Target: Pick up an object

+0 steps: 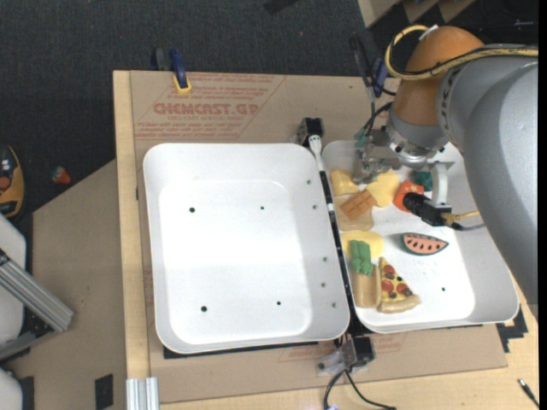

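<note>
Brown board covers the tabletop point(128, 229) in front of you, printed with red lettering along its far edge, and it carries both bins side by side. You see the grey arm point(500, 135) next, reaching in from the right with its orange band point(436, 58) above the wrist, bent down over the far part of the right bin point(479, 301). Look at the left bin point(235, 242): it is the broad white tray with a few dark dots on its floor. Your right bin holds all the toy food. At its far end the jaws point(376, 167) sit low among the pieces, but you cannot tell whether they are apart or together, because the wrist hides them. Just beside them lie yellow cheese-like blocks point(363, 196), touching one another, and an orange-red piece point(405, 195) with a black cable end by it. Nearer to you, a watermelon slice point(425, 244) lies apart on the white floor. Closest to you, a pizza slice point(396, 287) rests against a tan bread stick point(366, 287), and a small green piece point(361, 254) lies on the stick's far end. A blue and yellow clamp point(178, 68) grips the board's far edge.
</note>
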Robot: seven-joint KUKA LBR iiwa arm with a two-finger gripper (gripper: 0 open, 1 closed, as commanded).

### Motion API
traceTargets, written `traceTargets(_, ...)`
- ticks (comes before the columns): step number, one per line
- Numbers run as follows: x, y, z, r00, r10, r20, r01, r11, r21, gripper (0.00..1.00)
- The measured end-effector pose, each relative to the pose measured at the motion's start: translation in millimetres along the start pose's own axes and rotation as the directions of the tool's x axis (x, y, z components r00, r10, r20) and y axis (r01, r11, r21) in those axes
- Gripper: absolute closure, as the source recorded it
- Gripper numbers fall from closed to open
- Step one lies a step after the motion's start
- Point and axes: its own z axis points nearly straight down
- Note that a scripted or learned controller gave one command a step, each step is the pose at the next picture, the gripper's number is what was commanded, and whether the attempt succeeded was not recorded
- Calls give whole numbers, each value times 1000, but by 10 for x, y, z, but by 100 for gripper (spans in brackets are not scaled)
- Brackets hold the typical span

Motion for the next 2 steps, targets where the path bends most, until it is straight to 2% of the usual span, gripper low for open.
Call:
traceTargets(1, -246, -32, -3, 1000, 9, 2, -9, 1000, 3, 100)
traceTargets(2, -236, -22, -115, 1000, 6, 3, -6, 1000, -1, 100)
